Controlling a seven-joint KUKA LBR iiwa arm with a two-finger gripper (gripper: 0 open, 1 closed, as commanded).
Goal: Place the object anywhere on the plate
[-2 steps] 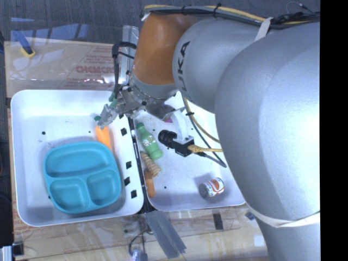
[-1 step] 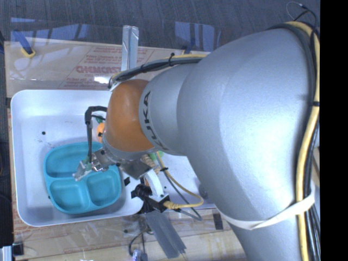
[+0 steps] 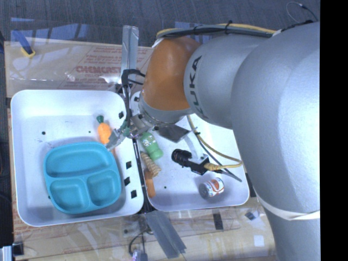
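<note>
Carrot (image 3: 103, 132) lies in the left bin (image 3: 32, 107), just above the blue plate (image 3: 81, 177) (a three-part one), touching the gripper (image 3: 116, 139). Whether that pincer is open or closed I cannot tell. A green bottle (image 3: 150, 145) lies in the right bin (image 3: 179, 197).

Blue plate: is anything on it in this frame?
Nothing lies in the blue plate's three compartments, all fully visible. The orange carrot sits just beyond its upper right corner, by the pincer.
</note>
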